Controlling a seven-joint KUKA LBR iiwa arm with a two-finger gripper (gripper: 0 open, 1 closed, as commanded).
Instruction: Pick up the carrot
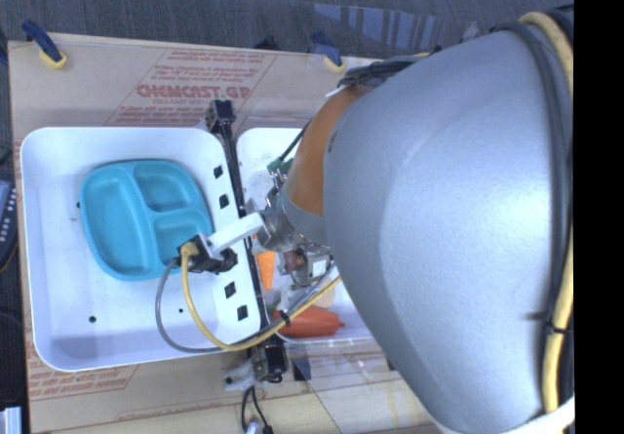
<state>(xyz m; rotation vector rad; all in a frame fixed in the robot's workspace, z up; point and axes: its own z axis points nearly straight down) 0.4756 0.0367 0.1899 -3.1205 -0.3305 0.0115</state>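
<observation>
The gripper (292,264) sits low in the right bin (255,144), just above the carrot (312,323) near the front wall — its grasp cannot be told. Bench sheet (185,81) reads "CHEMCAST GP" in red.

One fixed camera above the counter (146,71).
It looks down at a slant on both white bins (49,227), the arm (448,227) looming close from the right.
</observation>
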